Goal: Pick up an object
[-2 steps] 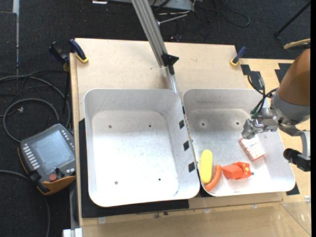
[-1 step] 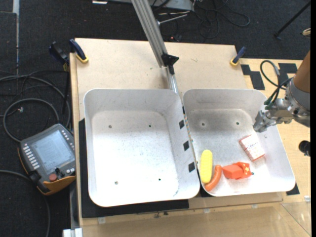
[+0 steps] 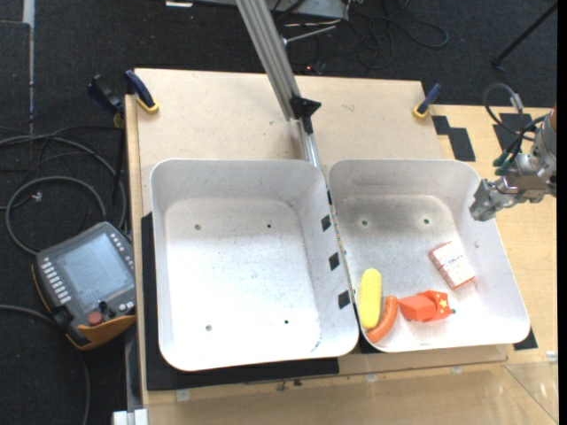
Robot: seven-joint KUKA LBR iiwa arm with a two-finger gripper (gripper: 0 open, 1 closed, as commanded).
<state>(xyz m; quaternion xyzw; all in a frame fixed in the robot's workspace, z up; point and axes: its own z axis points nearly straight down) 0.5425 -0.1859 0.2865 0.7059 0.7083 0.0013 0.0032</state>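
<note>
Well, the grey two-finger gripper (image 3: 485, 204) hovers at three o'clock over the right shallow white plastic bin (image 3: 403, 177) — jaw state impossible to tell; a small pink-white carton (image 3: 452, 266) lies just below.

Bright, even overhead light, soft shadows inside the white bins (image 3: 239, 171), slightly grainy, moderately sharp throughout.
</note>
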